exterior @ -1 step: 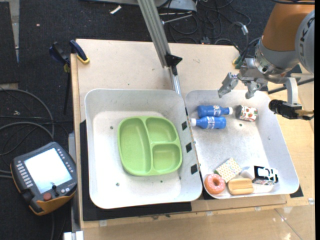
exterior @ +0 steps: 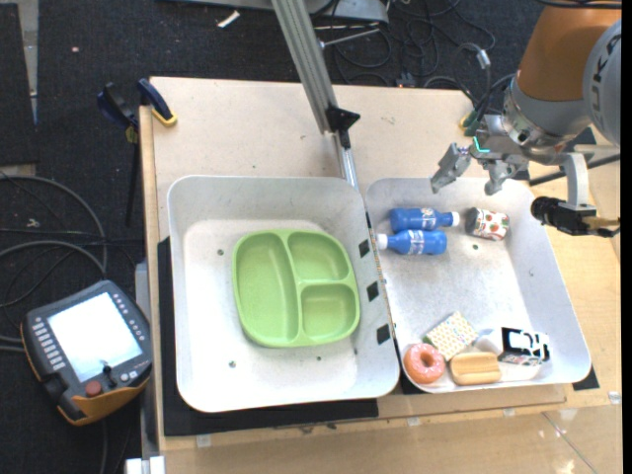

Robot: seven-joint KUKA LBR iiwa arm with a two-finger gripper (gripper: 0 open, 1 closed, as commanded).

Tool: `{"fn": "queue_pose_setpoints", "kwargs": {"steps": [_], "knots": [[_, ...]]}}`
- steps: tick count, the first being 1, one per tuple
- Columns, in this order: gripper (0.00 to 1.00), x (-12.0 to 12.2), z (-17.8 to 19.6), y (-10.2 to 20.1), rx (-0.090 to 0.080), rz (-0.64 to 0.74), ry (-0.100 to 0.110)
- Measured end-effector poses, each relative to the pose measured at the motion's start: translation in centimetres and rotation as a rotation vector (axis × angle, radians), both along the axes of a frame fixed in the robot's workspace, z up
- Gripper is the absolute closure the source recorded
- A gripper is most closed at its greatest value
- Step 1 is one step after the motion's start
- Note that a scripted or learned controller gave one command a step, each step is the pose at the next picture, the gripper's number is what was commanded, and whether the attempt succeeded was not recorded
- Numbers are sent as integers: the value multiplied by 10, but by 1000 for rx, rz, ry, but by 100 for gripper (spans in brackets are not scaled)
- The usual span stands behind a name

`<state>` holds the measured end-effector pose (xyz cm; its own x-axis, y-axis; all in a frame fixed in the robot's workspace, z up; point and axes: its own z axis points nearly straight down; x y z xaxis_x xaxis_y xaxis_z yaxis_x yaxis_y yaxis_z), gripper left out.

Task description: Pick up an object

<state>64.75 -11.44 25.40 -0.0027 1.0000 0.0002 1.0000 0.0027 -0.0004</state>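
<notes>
My gripper (exterior: 476, 171) hangs above the far edge of the right bin (exterior: 553, 284), fingers spread open and holding nothing. Just below it lie two blue bottles (exterior: 419, 231) side by side, with a small red and white can (exterior: 487, 224) to their right. In the bin's near corner sit a pink donut (exterior: 426, 363), a tan bun (exterior: 475, 368), a speckled yellow sponge (exterior: 452, 334) and a black and white item (exterior: 524, 344).
The left bin (exterior: 197, 265) holds a green divided plate (exterior: 296, 287). A metal pole (exterior: 306, 47) slants down to the bins' far junction. A teach pendant (exterior: 87, 349) lies left of the bench. A blue and yellow clamp (exterior: 138, 102) sits at the far left corner.
</notes>
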Motion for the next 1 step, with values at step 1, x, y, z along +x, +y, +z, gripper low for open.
{"fn": "queue_pose_setpoints", "kwargs": {"steps": [1], "knots": [[0,-9,-61,2,0,-3,6]]}}
